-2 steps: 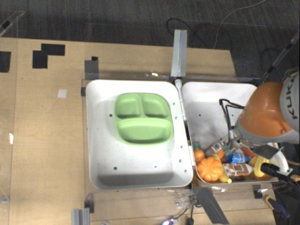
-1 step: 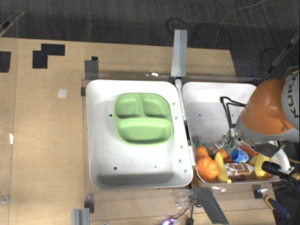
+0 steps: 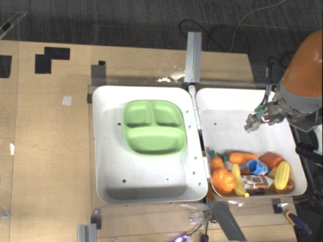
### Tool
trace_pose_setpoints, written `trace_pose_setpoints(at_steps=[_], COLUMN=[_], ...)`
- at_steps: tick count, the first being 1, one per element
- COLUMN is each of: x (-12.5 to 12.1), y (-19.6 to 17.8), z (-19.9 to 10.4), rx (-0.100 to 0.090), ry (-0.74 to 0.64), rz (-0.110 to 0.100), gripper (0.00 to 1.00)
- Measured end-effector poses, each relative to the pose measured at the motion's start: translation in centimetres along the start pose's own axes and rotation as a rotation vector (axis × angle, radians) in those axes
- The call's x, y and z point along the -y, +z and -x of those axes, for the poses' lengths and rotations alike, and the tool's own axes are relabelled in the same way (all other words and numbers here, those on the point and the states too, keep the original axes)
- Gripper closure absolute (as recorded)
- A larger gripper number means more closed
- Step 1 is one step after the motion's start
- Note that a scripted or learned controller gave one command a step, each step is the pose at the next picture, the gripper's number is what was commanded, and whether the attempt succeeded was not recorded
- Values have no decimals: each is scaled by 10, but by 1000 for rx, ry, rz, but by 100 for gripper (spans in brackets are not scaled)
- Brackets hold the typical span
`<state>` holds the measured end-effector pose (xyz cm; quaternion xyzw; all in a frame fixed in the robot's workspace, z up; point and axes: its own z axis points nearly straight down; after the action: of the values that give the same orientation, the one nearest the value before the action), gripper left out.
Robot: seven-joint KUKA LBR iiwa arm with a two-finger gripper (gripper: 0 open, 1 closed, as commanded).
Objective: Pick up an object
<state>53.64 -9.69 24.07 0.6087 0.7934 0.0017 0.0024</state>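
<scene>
Left bin [image 3: 108, 135] holds one green sectioned tray [image 3: 153, 126], lying flat. Right bin [image 3: 227, 107] holds toy food heaped along its near edge: orange [image 3: 223, 180], banana [image 3: 238, 179], corn cob [image 3: 282, 175], carrot [image 3: 241, 158]. Gripper [image 3: 254, 121] hangs over the right bin's bare floor, apart from the heap; whether it is open or closed cannot be told.

you have a divided plate [image 3: 153, 126] in the left bin [image 3: 108, 175]; the toy foods [image 3: 251, 173] crowd the near edge of the right bin [image 3: 227, 110].
</scene>
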Motion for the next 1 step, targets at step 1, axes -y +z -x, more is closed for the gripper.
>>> trace_pose_setpoints(at_steps=[1], x=[0], y=[0], z=[0], rx=[0], ry=[0], rz=[0], gripper=[0])
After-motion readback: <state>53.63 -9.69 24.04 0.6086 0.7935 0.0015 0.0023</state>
